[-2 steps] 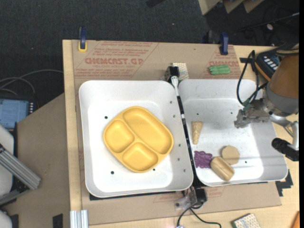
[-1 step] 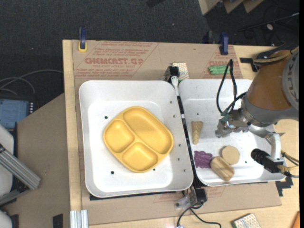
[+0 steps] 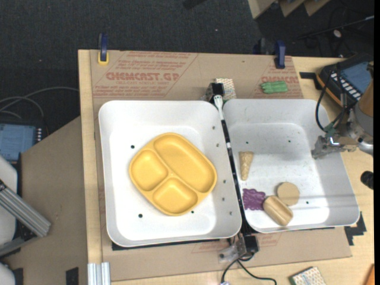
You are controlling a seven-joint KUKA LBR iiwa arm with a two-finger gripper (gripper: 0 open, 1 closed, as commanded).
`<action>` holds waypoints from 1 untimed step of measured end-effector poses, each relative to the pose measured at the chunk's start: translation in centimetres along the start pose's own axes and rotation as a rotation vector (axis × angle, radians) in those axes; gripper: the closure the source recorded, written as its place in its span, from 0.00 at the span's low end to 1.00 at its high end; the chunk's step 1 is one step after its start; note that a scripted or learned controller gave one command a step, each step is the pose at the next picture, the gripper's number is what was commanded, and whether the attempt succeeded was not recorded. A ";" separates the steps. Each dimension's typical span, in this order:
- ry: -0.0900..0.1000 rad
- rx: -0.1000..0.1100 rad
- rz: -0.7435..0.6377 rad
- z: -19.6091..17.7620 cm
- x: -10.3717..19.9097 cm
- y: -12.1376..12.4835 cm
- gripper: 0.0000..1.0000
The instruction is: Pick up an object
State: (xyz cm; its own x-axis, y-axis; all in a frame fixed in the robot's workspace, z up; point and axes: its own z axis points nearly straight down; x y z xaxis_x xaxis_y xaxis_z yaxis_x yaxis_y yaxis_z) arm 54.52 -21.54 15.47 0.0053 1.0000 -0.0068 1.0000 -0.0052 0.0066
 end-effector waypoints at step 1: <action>0.011 0.011 -0.010 2.4 7.9 -0.1 1.00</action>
State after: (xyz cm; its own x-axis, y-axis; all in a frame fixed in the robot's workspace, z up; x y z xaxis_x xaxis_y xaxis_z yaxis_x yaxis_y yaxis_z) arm 54.47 -13.62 13.06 -0.0049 1.0000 0.0038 1.0000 0.0049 -0.0041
